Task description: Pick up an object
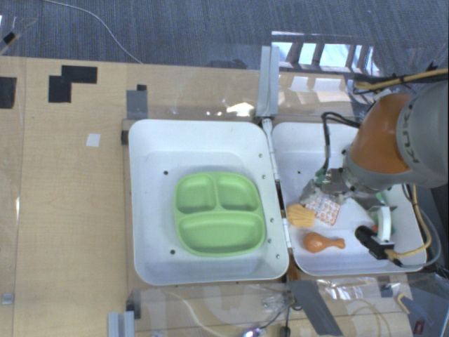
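Observation:
The right bin (309, 146) holds three small things near its front left. A yellow ridged piece (299, 217) lies against the left wall. A pale packet with red speckles (325, 209) lies just right of the yellow piece and touches it. In front of both lies an orange drumstick-shaped toy (323, 242). My gripper (325, 185) hangs low over the speckled packet's far edge, under the orange band of the arm (379, 142).
The left bin (147, 188) holds a green divided plate (219, 213) in its middle. A grey metal post (266, 83) stands behind the seam between the bins. The arm covers the right bin's right half.

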`<state>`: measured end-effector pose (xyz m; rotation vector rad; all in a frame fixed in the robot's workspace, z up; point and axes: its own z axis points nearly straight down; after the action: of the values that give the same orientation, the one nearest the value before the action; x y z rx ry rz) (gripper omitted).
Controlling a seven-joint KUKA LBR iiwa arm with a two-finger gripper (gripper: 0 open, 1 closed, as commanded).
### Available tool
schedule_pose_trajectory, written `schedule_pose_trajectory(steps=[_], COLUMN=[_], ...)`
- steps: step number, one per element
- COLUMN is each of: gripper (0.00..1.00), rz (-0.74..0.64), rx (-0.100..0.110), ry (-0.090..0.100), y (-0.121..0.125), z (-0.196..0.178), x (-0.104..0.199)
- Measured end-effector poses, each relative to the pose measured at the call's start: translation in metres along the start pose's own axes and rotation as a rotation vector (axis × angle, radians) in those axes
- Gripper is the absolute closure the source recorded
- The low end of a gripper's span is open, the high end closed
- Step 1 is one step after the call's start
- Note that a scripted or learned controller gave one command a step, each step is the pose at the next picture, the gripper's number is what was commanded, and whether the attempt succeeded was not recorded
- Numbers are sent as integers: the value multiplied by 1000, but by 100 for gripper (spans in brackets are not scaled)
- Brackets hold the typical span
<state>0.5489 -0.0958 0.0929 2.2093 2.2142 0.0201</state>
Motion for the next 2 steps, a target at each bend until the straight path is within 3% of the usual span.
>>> schedule_pose_trajectory(steps=[1, 2], gripper=[100, 100], rz=[-5, -3], rx=[-6, 13], ry=[4, 1], y=[3, 4], z=[-12, -106], x=[5, 61])
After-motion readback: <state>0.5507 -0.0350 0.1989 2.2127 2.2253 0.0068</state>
